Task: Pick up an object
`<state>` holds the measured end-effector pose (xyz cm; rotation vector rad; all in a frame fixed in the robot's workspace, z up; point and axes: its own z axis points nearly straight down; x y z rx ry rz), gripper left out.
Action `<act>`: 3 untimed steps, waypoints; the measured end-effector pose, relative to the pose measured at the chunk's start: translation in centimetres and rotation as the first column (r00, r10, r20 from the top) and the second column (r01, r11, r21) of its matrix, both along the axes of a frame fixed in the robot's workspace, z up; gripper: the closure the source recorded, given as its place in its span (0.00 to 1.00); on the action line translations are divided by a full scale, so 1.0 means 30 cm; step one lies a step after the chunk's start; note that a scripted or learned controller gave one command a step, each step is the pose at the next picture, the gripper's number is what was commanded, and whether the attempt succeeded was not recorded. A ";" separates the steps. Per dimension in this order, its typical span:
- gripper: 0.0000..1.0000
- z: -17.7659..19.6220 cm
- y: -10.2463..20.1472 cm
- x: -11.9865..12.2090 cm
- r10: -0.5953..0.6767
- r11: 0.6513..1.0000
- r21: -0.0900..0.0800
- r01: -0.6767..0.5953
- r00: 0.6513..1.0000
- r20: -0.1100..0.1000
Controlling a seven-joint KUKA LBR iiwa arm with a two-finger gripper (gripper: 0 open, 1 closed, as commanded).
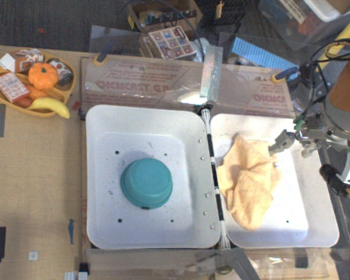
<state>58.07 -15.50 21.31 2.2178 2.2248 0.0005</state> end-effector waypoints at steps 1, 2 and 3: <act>0.00 -0.005 0.041 -0.106 -0.227 0.974 0.001 0.227 0.974 -0.002; 0.00 -0.329 -0.139 0.006 -0.240 0.971 -0.001 0.240 0.971 -0.001; 0.00 -0.413 -0.141 -0.017 -0.139 0.990 0.001 0.139 0.990 0.007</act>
